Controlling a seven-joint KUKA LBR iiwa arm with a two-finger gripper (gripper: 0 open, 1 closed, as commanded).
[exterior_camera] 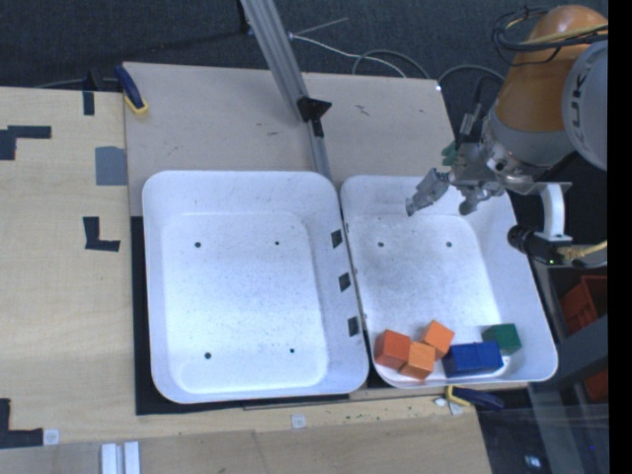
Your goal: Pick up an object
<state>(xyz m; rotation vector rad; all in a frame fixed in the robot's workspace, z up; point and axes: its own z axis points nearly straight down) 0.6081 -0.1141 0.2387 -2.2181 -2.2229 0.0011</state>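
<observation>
Pincer [441,201] open over right bin [513,275]; blocks [446,350] at near end.

The one camera is fixed above the bench [227,107] and looks down at a slant on both white bins [158,265].

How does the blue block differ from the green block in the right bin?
The blue rectangular block is longer and larger than the small dark green block. The blue one lies nearer the bin's front rim, beside the orange blocks; the green one sits behind it, toward the right wall. Both rest in the right white bin.
</observation>
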